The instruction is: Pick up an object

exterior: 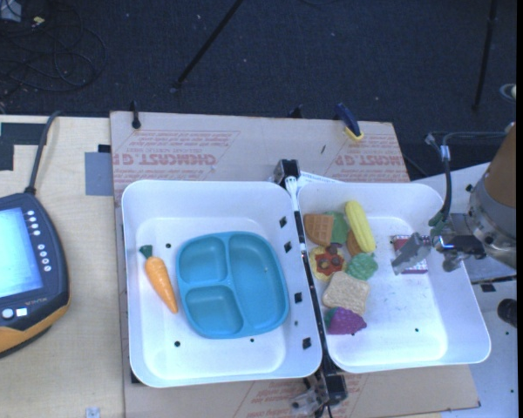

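My gripper point(409, 254) hangs low over the right bin point(458, 342), just right of a pile of toy food along that bin's left side. The pile holds a yellow corn cob point(359, 225), a brown-orange piece point(318, 229), a red and yellow piece point(329, 260), a green piece point(363, 266), a tan bread slice point(346, 293) and a purple grape bunch point(346, 322). A small pink-red patch shows right at the gripper's tip; what it is stays unclear. The corn and the green piece lie closest to the gripper.
The left bin point(148, 207) holds a blue divided plate point(231, 284) and an orange carrot point(161, 282) to its left. A tablet-like pendant point(17, 268) lies on the bench at far left. The right bin's right half has bare white floor.
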Controlling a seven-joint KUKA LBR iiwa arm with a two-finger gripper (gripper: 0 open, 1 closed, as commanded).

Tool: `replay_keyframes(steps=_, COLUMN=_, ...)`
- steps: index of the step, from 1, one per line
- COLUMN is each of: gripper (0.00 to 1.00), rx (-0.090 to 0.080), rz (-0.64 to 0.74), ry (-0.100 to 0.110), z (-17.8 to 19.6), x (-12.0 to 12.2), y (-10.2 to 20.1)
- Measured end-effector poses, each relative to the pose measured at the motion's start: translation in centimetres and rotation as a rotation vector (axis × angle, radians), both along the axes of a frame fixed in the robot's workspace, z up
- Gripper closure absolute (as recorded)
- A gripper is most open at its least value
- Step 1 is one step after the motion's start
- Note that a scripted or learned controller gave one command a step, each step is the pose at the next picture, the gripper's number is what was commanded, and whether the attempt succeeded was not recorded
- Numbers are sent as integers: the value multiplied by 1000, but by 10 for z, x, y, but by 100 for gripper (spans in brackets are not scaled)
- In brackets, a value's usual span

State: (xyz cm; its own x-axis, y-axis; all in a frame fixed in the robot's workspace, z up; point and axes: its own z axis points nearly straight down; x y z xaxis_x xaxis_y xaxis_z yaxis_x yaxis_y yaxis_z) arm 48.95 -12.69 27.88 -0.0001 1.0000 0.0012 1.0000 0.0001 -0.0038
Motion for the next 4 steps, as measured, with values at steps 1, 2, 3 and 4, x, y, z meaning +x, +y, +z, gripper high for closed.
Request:
replay_keyframes(steps=1, gripper=0, rx=3, rz=3, ry=9, z=-141, x=35, y=41)
replay_keyframes(steps=2, gripper=0, rx=-1, rz=2, ry=0, z=-194, x=70, y=33)
replay_keyframes(steps=3, gripper=0, rx=-2, rz=3, ry=-5, z=-191, x=153, y=43)
replay_keyframes(steps=4, gripper=100, rx=0, rz=-1, ry=4, z=-182, x=149, y=42)
